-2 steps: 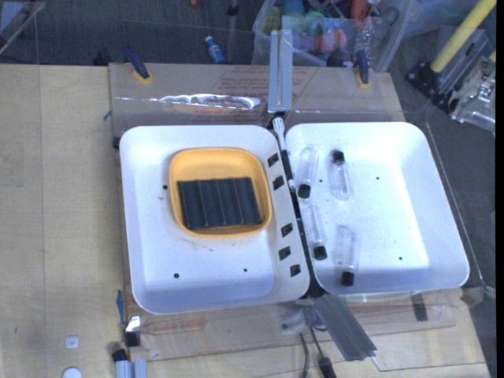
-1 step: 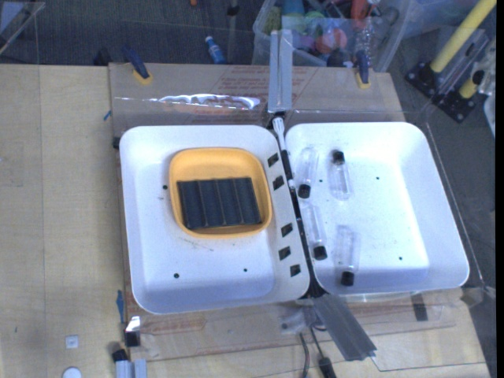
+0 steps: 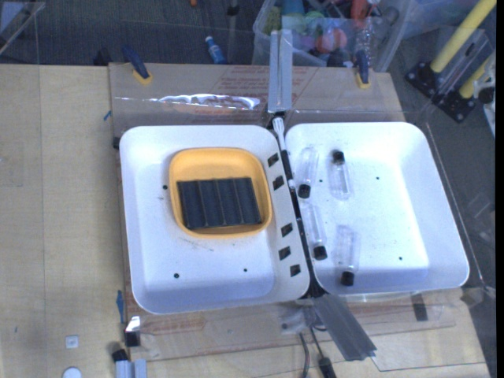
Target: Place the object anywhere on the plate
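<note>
Dark ribbed slab (image 3: 219,203), the likeliest object of the task, lies flat in the middle of the yellow plate (image 3: 187,164), just left of the frame's centre; it is rectangular, matt, near black, with four or five lengthwise ridges; its edges sit inside the plate's raised rim. The plate is a rounded square, smooth and glossy, resting in the left white bin (image 3: 150,250); that bin is shallow, with soft rounded corners and a few small dark specks.

Judged from this, the placing step looks done, and the next move would only call for the arm to stay clear; how far the tool is open, and whether it has hold of anything, cannot be told.

Right of centre, the right white bin (image 3: 394,195) holds four clear vials (image 3: 339,178), slim transparent cylinders with small black caps, lying scattered near its left wall; if one of these is the intended object, a pick from there is still needed. Both bins rest on a pale wooden worktop (image 3: 55,172).
</note>
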Controlling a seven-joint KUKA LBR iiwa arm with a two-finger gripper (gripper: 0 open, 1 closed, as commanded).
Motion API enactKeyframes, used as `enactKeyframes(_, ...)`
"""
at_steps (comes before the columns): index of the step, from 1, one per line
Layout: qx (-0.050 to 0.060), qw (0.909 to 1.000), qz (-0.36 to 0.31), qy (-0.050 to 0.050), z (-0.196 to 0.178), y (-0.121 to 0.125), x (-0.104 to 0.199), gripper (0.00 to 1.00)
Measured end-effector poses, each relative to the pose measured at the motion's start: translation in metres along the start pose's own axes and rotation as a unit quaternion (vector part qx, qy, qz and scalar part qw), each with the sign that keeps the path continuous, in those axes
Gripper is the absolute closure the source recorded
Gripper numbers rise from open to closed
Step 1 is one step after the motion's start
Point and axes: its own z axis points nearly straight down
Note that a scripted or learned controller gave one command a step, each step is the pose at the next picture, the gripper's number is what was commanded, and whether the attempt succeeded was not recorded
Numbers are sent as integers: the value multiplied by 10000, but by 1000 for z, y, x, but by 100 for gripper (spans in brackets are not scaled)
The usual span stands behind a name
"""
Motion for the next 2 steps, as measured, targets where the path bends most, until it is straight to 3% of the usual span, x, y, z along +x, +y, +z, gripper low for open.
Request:
enactKeyframes(1,-4,9920,-1264,-3,70,-8,-28,100)
enactKeyframes(2,17,9642,-2652,-28,0,-8,-28,100)
